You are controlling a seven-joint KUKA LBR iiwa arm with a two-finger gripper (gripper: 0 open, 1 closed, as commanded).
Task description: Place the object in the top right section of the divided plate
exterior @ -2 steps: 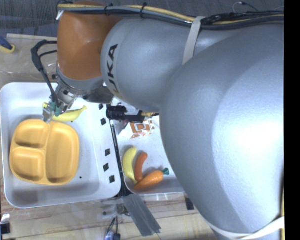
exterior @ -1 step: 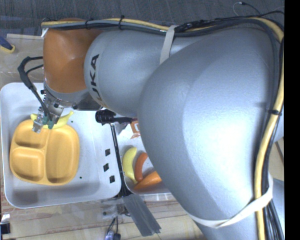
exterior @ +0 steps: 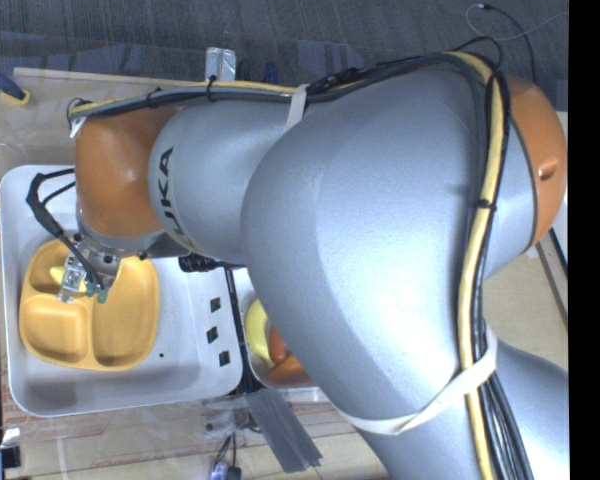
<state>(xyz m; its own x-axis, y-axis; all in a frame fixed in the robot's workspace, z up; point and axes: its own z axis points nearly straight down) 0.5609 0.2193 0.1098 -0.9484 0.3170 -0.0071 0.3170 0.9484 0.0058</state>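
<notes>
Yellow plate point(exterior: 85, 318) sits under gripper point(exterior: 85, 280); finger state unclear, so centre over top right section before releasing.

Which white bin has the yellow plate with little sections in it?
The left white bin. The yellow divided plate sits in it, with the gripper over the plate. The right white bin peeks out from under the grey arm.

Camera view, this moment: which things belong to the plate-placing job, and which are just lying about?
Part of the job:
- yellow divided plate in the left bin
- gripper, hanging over the plate's upper part; what it carries, if anything, is too small to tell

Lying about:
- yellow and orange items in the right bin, mostly hidden by the arm
- black cable by the wrist
</notes>
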